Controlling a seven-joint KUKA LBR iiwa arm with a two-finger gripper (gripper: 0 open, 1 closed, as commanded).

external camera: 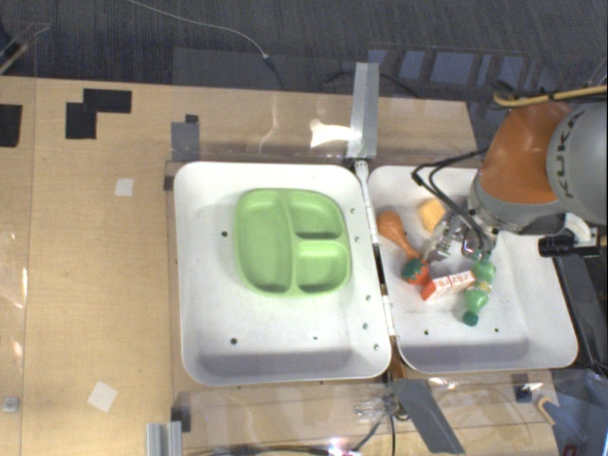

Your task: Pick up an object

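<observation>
The end effector hangs low in the right white bin; whether it grips anything cannot be told. The orange plastic carrot with a green top lies just to its left, long axis slanting from upper-left down toward it.

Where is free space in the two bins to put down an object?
Left bin: bare floor all around the green divided plate, widest along the near edge. Right bin: free along its near edge and right side. Crowded at its middle, where the gripper hangs over the carrot, green bottle and small pieces.
</observation>
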